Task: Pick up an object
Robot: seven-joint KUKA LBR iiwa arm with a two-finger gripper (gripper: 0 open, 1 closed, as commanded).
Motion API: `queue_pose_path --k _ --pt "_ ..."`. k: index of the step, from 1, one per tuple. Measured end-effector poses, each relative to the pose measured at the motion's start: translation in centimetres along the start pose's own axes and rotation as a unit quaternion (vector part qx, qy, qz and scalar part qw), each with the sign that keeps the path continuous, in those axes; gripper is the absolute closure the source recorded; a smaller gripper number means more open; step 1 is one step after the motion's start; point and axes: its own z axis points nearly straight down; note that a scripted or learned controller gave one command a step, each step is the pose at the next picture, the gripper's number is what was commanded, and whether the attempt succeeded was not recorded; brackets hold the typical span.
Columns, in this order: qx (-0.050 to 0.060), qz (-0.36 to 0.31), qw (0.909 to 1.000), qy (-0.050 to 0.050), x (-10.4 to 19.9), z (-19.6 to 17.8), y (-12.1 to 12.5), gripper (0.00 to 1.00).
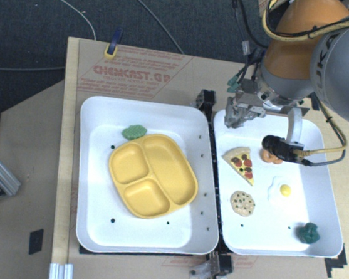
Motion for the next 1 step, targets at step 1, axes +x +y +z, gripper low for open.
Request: queue_pose_path --k 1 --pt "0.0 0.0 1.0 0.0 4.23 0.11 -1.99 1.0"
